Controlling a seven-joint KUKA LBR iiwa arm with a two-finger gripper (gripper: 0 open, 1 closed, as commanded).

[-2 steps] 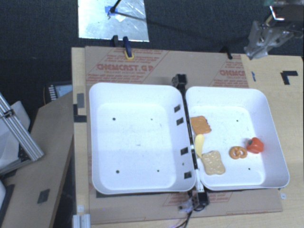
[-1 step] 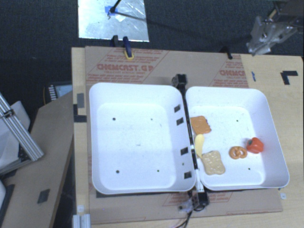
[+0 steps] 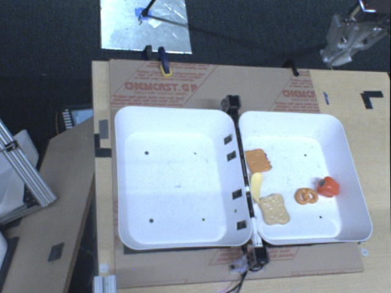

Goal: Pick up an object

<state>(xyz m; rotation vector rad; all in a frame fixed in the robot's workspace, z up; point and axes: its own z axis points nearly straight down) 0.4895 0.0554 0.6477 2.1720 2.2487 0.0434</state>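
From above, my claw (image 3: 347, 41) hangs past the bench's far right corner; whether it is spread or pressed together, I cannot tell. Well below it in the right bin (image 3: 342, 136) lie a red piece (image 3: 328, 187), pretzel (image 3: 305, 196), cracker (image 3: 274, 209), banana (image 3: 255, 185) and orange slab (image 3: 258, 160).

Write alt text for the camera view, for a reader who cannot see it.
Two shallow white bins sit side by side on a bench. The right bin holds an orange toast slice, a yellow banana, a tan cracker, a pretzel and a red pepper. The robot's hand hangs beyond the bench's far right corner.
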